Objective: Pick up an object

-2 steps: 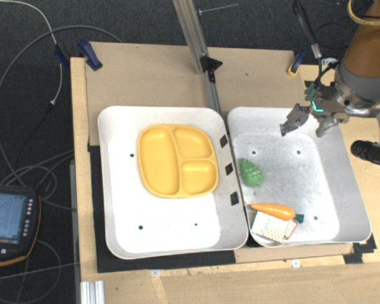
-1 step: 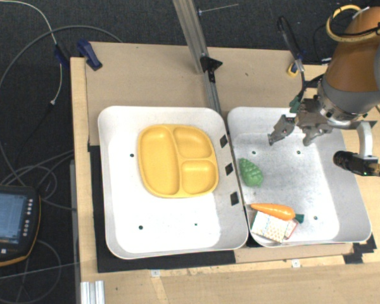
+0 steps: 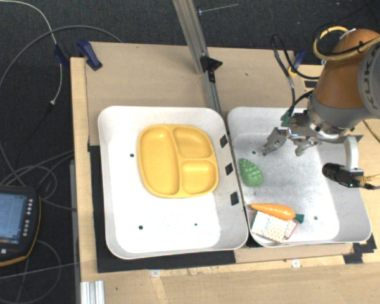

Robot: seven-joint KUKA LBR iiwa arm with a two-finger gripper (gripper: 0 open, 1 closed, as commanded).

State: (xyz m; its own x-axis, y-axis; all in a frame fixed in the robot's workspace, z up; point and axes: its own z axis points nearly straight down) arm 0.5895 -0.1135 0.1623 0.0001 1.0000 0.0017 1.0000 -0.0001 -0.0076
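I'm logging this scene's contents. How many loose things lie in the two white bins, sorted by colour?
Yellow: 1, the three-compartment plastic tray in the left bin.
Green: 1, the knobbly toy in the right bin.
Orange: 1, the toy carrot.
White: 1, the patterned box.
Total: 4

The grey arm (image 3: pixel 358 75), banded in orange above the wrist, is extended in from the right, and its gripper (image 3: pixel 290 143) is held pointing down-left, its two fingers (image 3: pixel 272 141) spread apart with nothing between.
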